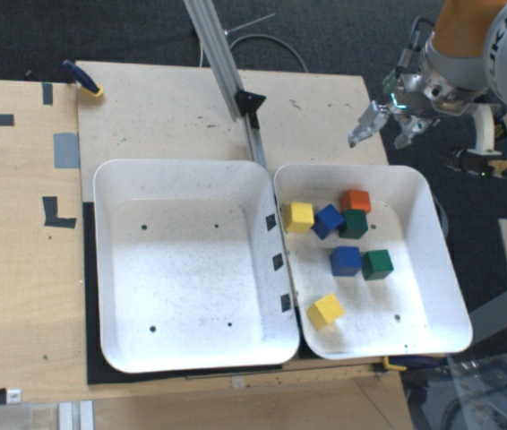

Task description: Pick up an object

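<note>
Camera view, from above at a slant. Two shallow white bins sit side by side on the desk (146,106), a pale, scuffed board. The left bin (110,267) has rounded corners and a speckled, dull floor marked by a few small dark dots. The right bin (433,267), of the same moulded form, holds seven small cubes with matte, solid-coloured faces.

Along its far side lies a cluster: a yellow cube (300,217) nearest the dividing rims, a blue cube (328,220) just beside it, then a green cube (355,224) touching the blue one, with an orange cube (356,202) just behind the green. Nearer mid-floor, a second blue cube (346,261) and a second green cube (377,264) lie just beside each other. A second yellow cube (327,310) lies apart, toward the near rim.

My end effector (381,125) hangs above the desk beyond the right bin's far rim, well apart from all the cubes. Its metallic fingers appear spread and released, with nothing between them. My orange band (468,16) shows above the wrist.

A slanted grey metal rail (213,38) crosses the desk's far side toward the rims where the bins meet. A blue-and-yellow clamp (83,77) rests at the desk's far left corner.
</note>
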Controlling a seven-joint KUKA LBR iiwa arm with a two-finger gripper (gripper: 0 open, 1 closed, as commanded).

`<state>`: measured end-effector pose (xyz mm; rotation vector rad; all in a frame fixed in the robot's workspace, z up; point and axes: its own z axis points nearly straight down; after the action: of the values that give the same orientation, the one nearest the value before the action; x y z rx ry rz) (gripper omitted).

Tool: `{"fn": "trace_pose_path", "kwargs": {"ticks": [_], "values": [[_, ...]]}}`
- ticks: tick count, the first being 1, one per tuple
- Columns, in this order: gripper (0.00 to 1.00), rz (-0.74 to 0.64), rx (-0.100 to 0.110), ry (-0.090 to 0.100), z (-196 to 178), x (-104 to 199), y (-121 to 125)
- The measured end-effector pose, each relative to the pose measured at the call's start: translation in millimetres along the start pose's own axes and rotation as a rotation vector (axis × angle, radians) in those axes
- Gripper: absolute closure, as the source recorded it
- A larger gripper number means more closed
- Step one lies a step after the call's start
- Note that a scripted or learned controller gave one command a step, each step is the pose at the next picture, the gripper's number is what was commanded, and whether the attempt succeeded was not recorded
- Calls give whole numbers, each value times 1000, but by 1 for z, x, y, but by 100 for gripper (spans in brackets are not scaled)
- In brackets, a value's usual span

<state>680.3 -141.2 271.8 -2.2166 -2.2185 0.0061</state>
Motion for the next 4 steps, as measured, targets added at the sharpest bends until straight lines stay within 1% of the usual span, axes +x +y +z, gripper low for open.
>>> {"fn": "trace_pose_path", "kwargs": {"ticks": [1, 2, 3, 4], "values": [[0, -1, -5, -3, -4, 0, 1], [0, -1, 1, -2, 59, -5, -1], [0, 0, 0, -2, 110, -13, -6], [0, -1, -1, -2, 155, -12, -1]]}}
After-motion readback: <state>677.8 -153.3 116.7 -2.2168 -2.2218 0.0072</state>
